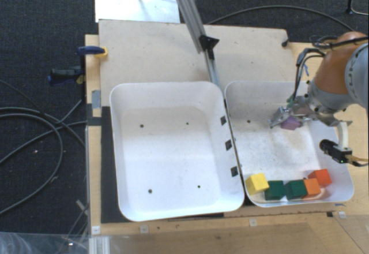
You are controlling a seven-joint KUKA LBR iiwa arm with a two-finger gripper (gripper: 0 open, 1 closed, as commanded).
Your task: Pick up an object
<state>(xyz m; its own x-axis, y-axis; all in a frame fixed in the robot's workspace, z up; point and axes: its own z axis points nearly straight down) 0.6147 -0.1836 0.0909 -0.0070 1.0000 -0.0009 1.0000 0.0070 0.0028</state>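
Purple block (pixel 291 123) lies in the right bin (pixel 253 97), touching the gripper (pixel 283 118) at its 4 o'clock side; whether the gripper grasps it I cannot tell.

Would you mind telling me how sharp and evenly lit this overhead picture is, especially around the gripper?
Camera view: soft, even light, faint shadows; white bins are bright but keep their speckle; coloured blocks look crisp; the gripper over the purple object is slightly smeared, so its grasp is unclear.
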